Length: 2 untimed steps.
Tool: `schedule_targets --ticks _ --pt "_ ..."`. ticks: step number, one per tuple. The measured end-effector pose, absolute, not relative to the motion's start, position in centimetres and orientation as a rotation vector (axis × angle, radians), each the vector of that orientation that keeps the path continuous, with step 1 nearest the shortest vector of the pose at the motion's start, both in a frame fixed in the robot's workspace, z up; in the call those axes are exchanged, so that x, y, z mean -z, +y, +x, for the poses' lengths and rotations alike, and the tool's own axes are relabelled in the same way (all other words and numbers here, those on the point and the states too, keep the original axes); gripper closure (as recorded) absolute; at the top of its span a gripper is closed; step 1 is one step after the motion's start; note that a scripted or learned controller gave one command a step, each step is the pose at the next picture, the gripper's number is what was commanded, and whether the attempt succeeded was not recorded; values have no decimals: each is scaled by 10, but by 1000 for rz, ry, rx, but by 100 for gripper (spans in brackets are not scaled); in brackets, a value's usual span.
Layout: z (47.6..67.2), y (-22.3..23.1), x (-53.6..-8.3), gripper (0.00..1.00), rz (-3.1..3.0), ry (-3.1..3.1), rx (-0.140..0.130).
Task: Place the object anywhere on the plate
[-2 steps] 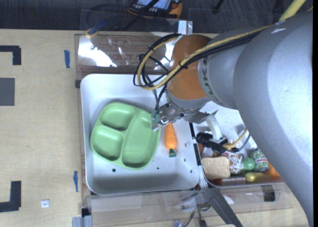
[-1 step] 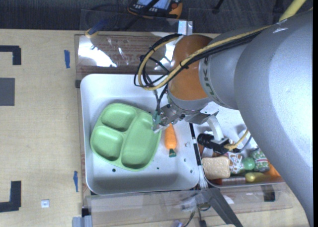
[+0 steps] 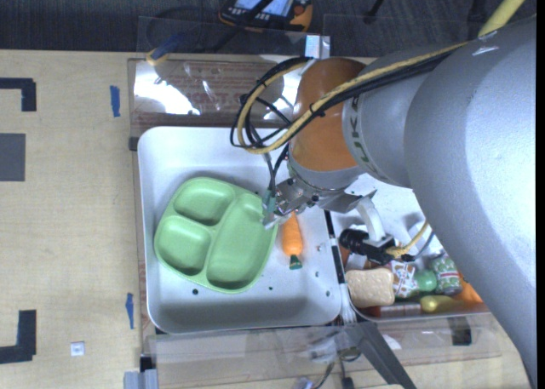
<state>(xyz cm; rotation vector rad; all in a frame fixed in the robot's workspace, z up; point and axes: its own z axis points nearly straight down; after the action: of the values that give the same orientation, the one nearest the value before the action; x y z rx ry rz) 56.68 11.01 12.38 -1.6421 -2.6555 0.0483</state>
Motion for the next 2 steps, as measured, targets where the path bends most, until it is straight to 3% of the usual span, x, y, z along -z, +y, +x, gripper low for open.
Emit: schedule_targets --ticks 1,2 --pt "586 153 -144 100 -1320 -2854 -8" --pt "587 134 -243 100 -1473 -2775 -2"
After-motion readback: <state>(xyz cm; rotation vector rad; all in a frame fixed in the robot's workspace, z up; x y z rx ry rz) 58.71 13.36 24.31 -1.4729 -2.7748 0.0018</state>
